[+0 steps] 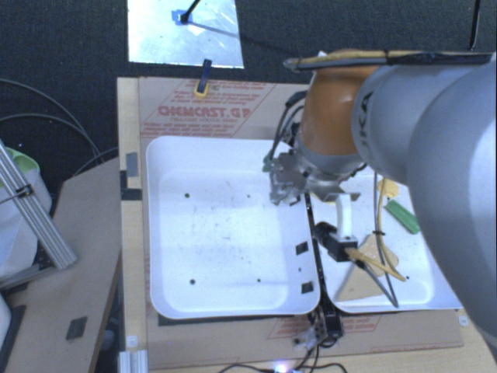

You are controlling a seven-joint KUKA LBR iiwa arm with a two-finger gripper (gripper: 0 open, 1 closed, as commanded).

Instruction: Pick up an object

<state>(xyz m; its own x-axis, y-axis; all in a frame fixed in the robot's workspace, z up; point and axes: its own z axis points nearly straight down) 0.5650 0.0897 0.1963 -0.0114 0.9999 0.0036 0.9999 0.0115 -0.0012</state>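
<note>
Grey metal gripper (286, 183) over far right edge of shallow white left bin (167, 208); grip state unreadable, no object seen held. Flat green strip (402, 214) lies right, unpicked. Pick judged pending.

two bins sit side by side on a cardboard sheet (202, 111) that lies on the desk (85, 208). the left bin (217, 239) takes the middle of the view, and the right bin (421, 269) touches it on its 3 o'clock side, largely under the arm (419, 115). the arm reaches in from 3 o'clock, and its pincer (283, 189) hangs over the left bin's 2 o'clock corner, beside the shared rim. in the right bin a short strip (402, 214) lies toward 3 o'clock and a flat wedge (361, 284) toward 6 o'clock. a metal plate (182, 22) lies beyond the cardboard at 12 o'clock, and a frame rail (35, 212) slants past at 9 o'clock.
</note>
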